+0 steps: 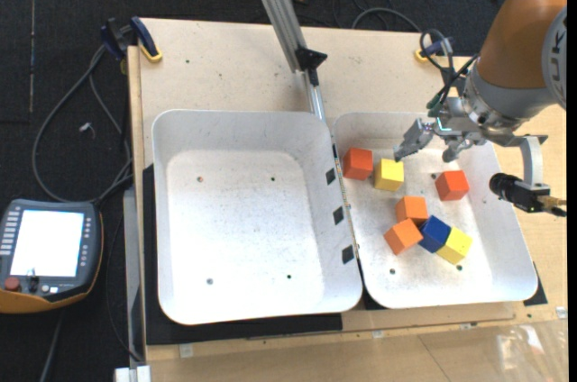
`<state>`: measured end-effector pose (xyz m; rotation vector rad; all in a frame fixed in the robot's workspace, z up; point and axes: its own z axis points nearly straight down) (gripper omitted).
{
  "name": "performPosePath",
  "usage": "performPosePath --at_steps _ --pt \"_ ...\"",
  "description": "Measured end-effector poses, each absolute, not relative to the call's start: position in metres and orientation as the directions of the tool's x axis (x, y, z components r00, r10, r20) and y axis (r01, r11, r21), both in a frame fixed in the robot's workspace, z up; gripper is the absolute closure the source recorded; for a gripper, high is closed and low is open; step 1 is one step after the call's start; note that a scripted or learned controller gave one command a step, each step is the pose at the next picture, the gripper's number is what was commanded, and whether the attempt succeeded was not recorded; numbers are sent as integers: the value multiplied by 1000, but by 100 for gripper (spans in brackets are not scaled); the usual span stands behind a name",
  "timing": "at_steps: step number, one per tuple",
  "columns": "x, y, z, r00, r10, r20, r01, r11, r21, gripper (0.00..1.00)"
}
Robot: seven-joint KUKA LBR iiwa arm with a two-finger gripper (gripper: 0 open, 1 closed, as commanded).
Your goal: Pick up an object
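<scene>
A: Seven small blocks are seen in the right bin [505, 277], right of centre in the frame. Lowest lie a yellow block [455, 244], a blue block [435, 232] and an orange block [404, 235], touching in a cluster.

B: How would one be handled?

A: Judged as light, stiff and flat-sided, so it would best be taken across two opposite faces. The yellow cube [389, 175] higher up stands freer than the cluster.

B: And the gripper [437, 140]?

A: It is held spread open above the bin's upper part, nothing between its fingers.

B: The surroundings?

A: Speckled white bin floors are set on a pale bench [225, 65]; beyond, dark carpet and cables.
</scene>
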<state>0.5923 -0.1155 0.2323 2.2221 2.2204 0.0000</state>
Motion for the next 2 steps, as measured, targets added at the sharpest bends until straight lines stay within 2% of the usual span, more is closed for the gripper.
performPosePath --at_steps 1,2 --pt "606 -101 251 -4 1000 0 1000 4 4 0" --pt "618 -97 227 -3 1000 0 1000 3 -1 0"
